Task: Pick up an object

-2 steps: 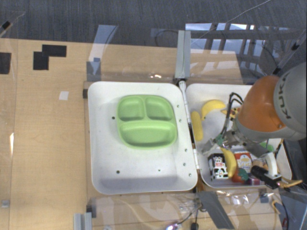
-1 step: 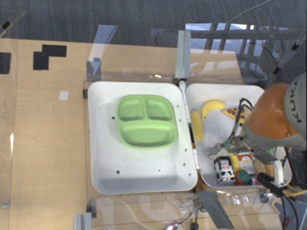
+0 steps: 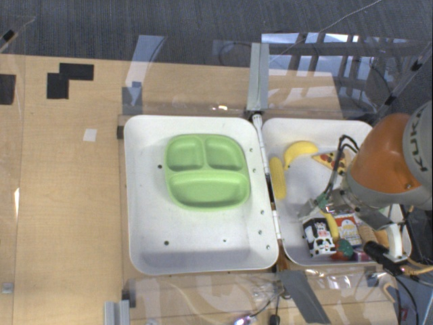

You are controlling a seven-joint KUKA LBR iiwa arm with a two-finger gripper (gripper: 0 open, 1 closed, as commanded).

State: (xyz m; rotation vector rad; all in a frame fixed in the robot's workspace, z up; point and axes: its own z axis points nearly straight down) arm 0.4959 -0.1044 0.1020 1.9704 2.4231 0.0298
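Note:
My gripper (image 3: 323,210) is low in the right bin (image 3: 298,249), under the arm's orange band (image 3: 382,158). It hangs just above a cluster of small items: a black-and-white object (image 3: 316,237), a red-and-white carton (image 3: 347,229) and a small yellow piece (image 3: 331,226). A green bit (image 3: 346,249) lies at the front of that cluster. A yellow banana (image 3: 300,152) rests at the back of the bin, and a long yellow piece (image 3: 277,177) lies beside the left wall. The arm hides whatever is in the bin's right part.
The left bin (image 3: 145,249) holds a green divided plate (image 3: 205,170). A raised rim (image 3: 266,181) separates the two bins. Metal frame posts (image 3: 256,76) stand behind them, and cables (image 3: 406,276) trail at the front right.

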